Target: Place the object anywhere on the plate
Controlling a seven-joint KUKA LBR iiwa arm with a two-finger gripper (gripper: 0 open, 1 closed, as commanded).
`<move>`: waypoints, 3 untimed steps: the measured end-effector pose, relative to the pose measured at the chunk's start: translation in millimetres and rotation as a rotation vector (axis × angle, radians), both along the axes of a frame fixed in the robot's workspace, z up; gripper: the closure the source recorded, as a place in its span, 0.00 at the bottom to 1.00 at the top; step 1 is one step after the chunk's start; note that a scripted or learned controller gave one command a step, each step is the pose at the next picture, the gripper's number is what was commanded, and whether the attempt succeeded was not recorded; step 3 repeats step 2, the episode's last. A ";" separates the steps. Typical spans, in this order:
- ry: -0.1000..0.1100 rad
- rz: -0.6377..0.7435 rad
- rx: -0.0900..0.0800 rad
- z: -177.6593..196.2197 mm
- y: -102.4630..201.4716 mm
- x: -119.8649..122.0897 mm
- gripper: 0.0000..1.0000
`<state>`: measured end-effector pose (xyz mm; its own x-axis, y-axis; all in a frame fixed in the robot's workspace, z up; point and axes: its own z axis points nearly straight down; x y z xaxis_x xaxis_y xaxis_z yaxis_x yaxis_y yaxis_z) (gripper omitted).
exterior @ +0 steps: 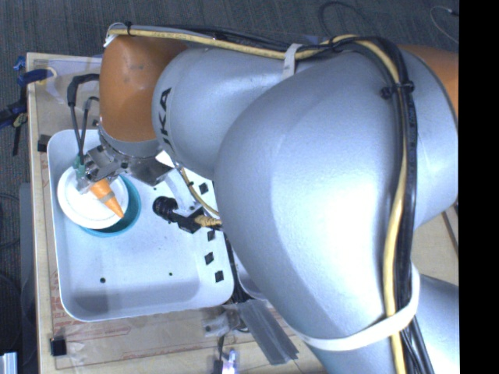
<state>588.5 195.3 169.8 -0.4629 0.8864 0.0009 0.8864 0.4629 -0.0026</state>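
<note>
Grey arm (312, 170) overhangs the white bin (117, 287); its pincer (95, 179) pinches an orange carrot-shaped toy (109, 197) above the round white, teal-rimmed plate (90, 209); release appears to remain.

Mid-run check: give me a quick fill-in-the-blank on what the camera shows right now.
1. The orange carrot lies over the ____ plate.
2. The plate sits in the ____ bin.
3. The arm's band above the wrist is ____.
4. The gripper hangs over the ____.

Missing words: white; white; orange; plate
</note>
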 end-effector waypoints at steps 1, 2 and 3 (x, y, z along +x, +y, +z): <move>-0.020 0.166 0.004 -5.8 -39.1 29.6 1.00; -0.004 0.166 0.000 -14.0 -40.5 25.4 0.00; -0.004 0.166 0.000 -14.0 -40.5 25.4 0.00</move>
